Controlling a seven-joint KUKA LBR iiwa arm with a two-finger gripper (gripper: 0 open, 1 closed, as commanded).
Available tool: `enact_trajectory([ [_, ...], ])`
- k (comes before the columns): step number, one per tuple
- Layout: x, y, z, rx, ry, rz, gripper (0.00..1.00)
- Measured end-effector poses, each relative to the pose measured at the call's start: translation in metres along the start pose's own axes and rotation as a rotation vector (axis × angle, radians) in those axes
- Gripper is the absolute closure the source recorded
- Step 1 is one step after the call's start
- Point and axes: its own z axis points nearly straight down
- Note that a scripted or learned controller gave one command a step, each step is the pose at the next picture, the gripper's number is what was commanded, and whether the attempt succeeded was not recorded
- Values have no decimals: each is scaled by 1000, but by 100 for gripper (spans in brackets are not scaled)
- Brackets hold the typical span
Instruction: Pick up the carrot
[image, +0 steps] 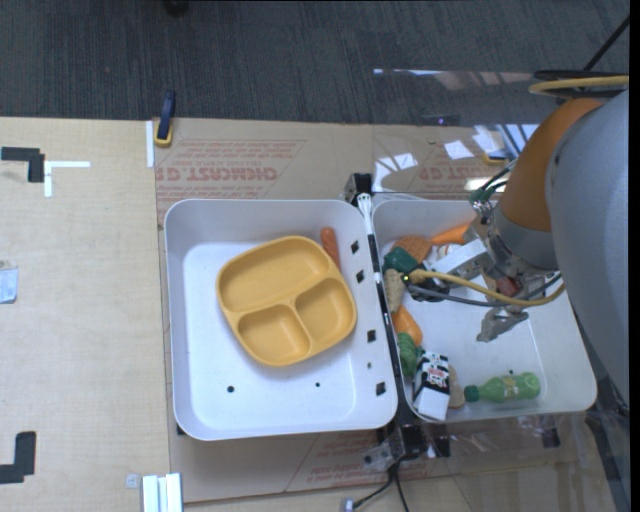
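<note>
The carrot (418, 246) is an orange tapered piece with a green end, lying at the back left of the right bin (560, 400) among other toy foods. My gripper (498, 326) hangs over the middle of that bin, to the right of the carrot and nearer the front, apart from it. Nothing shows held in it. A yellow cable (470, 287) loops from the wrist towards the bin's left wall. The wrist hides part of the bin's back right.
The left bin (190, 380) holds a yellow divided plate (287, 300) and a slim reddish-orange piece (329, 243) behind it. In the right bin lie another orange piece (406, 322), a green item (408, 350), a black-and-white carton (432, 385) and a green bottle (503, 387).
</note>
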Motion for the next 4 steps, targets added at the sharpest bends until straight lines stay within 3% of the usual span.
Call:
enact_trajectory([
  [1,-1,65,56,2,-4,117,0],
  [2,40,112,117,0,-3,93,0],
  [3,87,144,131,16,-30,73,0],
  [4,52,83,128,2,-3,118,0],
])
